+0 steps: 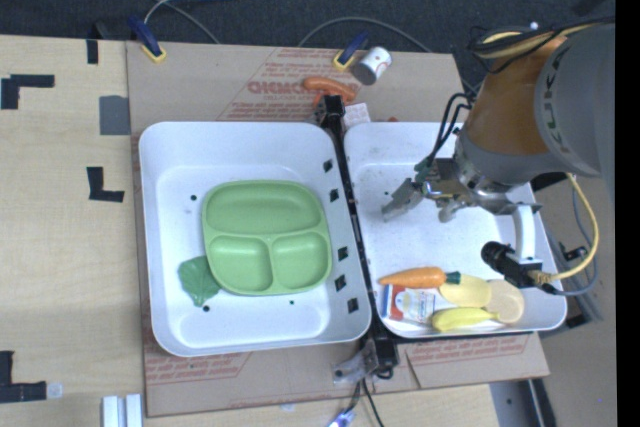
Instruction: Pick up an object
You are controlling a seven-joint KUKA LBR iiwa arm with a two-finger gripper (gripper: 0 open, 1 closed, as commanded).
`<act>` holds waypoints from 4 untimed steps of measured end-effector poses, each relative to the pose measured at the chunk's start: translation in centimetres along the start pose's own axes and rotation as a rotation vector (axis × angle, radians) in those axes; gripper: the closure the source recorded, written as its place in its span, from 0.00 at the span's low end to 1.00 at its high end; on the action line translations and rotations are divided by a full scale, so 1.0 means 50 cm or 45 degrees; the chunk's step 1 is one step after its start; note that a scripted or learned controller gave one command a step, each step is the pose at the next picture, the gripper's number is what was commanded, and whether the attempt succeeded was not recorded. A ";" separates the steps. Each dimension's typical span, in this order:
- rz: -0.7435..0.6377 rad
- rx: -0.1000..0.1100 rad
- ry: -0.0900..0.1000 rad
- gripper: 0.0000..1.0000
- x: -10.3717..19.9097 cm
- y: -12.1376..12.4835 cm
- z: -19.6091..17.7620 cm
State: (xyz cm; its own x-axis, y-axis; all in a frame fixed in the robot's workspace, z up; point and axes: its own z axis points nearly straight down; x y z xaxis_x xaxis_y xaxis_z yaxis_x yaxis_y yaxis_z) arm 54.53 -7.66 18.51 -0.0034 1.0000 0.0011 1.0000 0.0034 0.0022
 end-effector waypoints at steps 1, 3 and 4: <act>0.006 0.008 -0.003 0.00 -0.150 0.114 0.131; 0.001 -0.007 -0.007 0.00 -0.233 0.160 0.196; 0.005 -0.002 -0.005 0.00 -0.241 0.032 0.196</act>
State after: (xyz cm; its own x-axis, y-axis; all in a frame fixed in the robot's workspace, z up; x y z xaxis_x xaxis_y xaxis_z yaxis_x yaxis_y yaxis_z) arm 56.20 -19.67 8.70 0.0005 1.0000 -0.0026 1.0000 -0.0005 0.0036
